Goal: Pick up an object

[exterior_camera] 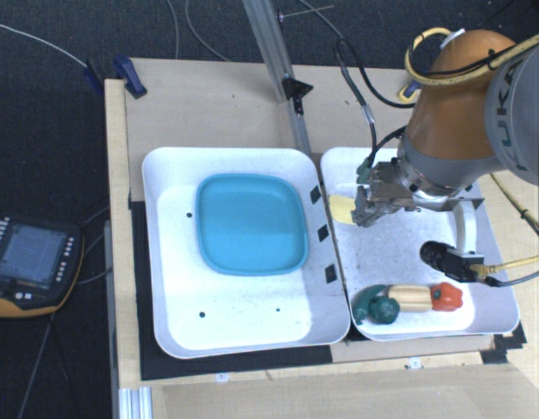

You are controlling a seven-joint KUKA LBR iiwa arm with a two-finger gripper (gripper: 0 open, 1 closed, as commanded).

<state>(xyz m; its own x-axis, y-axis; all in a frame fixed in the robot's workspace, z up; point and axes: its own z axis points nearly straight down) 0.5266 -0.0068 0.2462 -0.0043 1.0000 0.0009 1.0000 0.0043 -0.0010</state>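
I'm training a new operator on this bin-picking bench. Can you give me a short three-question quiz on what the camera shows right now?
1. True or false: the blue plate lies in the left bin.
2. Which thing lies closest to the gripper? A) the yellow piece B) the green toy C) the red toy
3. Fill in: along the right bin's near edge, the wooden stick lies between the green toy and the ____ toy.

Key: 1 true; 2 A; 3 red.
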